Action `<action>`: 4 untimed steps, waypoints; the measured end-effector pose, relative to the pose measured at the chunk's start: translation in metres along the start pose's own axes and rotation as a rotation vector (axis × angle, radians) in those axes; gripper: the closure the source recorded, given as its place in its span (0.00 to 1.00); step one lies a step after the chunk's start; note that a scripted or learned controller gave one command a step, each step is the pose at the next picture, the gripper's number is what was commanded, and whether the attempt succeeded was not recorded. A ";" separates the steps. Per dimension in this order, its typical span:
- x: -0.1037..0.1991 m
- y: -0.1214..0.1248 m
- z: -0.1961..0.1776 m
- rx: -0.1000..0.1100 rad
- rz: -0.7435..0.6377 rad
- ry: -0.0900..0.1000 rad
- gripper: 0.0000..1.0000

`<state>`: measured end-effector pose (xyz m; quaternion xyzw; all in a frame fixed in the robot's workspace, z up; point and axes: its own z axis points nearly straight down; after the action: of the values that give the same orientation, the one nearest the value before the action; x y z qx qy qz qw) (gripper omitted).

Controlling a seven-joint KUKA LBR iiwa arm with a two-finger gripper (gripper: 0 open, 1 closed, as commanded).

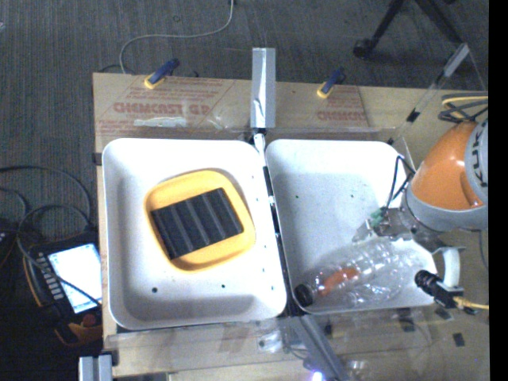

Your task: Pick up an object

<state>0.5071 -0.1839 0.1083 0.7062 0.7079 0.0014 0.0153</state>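
1. You have two white bins side by side on the bench (pixel 111 86). The left bin (pixel 119 213) holds a yellow tray-like piece with a dark ribbed insert (pixel 198 221), lying flat near its middle and turned a little off square to the bin walls.

2. The right bin (pixel 317 173) holds a clear plastic bottle (pixel 357 275) lying on its side along the lower edge, dark cap toward the lower left, with something orange inside near the neck. It rests against the lower wall, which is probably why it sits steady and has not rolled.

3. The arm (pixel 448 173) comes in from the right of the frame, its orange band above the bin's right wall, and its wrist end sits just above the bottle's right-hand end. That placement suggests the bottle is the object being gone for.

4. You cannot tell how the jaws stand: the gripper (pixel 389 222) is seen from above against clear, glinting plastic, so whether it pinches the bottle is unreadable.

5. Judge the pick as not proven. The bottle lies on the bin floor, and a smooth, crushable body may slip or buckle.
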 end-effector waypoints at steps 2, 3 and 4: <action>0.052 0.053 -0.099 0.027 0.159 0.014 0.00; 0.076 0.033 0.008 0.011 0.056 0.018 0.00; 0.084 -0.004 0.006 -0.039 -0.049 0.006 0.00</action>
<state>0.5030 -0.1001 0.1005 0.6881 0.7249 0.0170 0.0272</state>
